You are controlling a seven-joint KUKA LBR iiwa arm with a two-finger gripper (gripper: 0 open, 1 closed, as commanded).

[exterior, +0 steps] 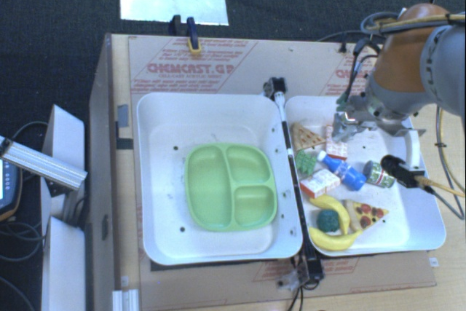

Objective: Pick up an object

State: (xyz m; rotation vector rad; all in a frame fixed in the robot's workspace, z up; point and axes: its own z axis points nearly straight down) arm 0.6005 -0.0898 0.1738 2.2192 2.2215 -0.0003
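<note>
The right bin (429, 229) holds several small items. My gripper (344, 129) hangs low over its far side, right above a small red and white box (337, 150). To the left of the gripper lies a tan waffle-like wedge (306, 135). Nearer the front are a blue bottle (346, 173), a green and white can (378, 175), a green leafy toy (306, 163), a red and white carton (319, 184), a yellow banana (333, 238) around a dark green lump (329, 221), and a pizza slice (368, 213).
The left bin (156, 156) holds a light green divided plate (229, 186). A black divider clamp (275, 89) sits between the bins at the far rim. Cables and a black fitting (397, 170) hang off the arm over the right bin's right side.
</note>
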